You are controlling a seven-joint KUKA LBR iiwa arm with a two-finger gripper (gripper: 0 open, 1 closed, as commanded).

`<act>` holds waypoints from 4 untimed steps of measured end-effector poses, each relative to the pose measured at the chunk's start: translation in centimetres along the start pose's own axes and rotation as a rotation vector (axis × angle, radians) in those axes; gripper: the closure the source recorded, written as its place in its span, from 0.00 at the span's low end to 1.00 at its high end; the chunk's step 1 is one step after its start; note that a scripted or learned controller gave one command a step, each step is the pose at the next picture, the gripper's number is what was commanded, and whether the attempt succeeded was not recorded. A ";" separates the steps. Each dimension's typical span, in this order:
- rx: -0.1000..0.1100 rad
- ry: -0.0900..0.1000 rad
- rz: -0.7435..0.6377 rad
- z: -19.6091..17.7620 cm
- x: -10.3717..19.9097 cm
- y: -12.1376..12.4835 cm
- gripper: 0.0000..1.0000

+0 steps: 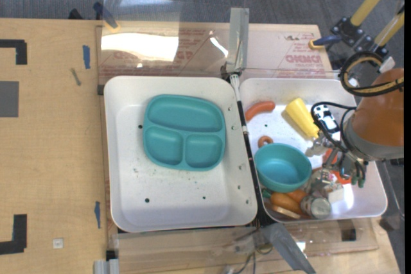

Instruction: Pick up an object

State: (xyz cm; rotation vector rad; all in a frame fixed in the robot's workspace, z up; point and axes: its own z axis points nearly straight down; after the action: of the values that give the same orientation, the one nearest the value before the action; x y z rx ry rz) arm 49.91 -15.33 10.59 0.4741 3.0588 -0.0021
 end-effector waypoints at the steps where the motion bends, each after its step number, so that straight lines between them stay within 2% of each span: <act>1: 0.009 0.031 0.112 1.6 0.6 0.6 0.00; 2: 0.025 0.015 0.050 1.5 -0.8 2.4 0.00; 3: 0.008 0.033 0.140 2.1 -8.1 2.3 0.00; 4: 0.013 0.032 0.077 2.1 -8.2 4.2 0.00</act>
State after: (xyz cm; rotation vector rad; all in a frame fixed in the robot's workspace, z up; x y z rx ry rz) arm 59.09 -13.87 8.93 0.5985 3.0713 -0.0113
